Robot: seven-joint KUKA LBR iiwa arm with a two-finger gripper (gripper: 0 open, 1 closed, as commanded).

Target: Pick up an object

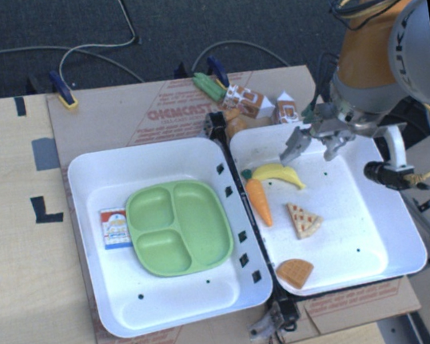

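Observation:
In the right bin lie a yellow banana, an orange carrot along the left wall, a waffle wedge in the middle and a round orange cookie near the front. My gripper hangs open over the bin's far part, just right of and above the banana, with nothing between its fingers. The grey arm with its orange band comes in from the upper right.
The left bin holds a green divided plate and a small flat card box to its left. Small cartons and a green clamp sit behind the bins. Cables run over the cardboard at the back.

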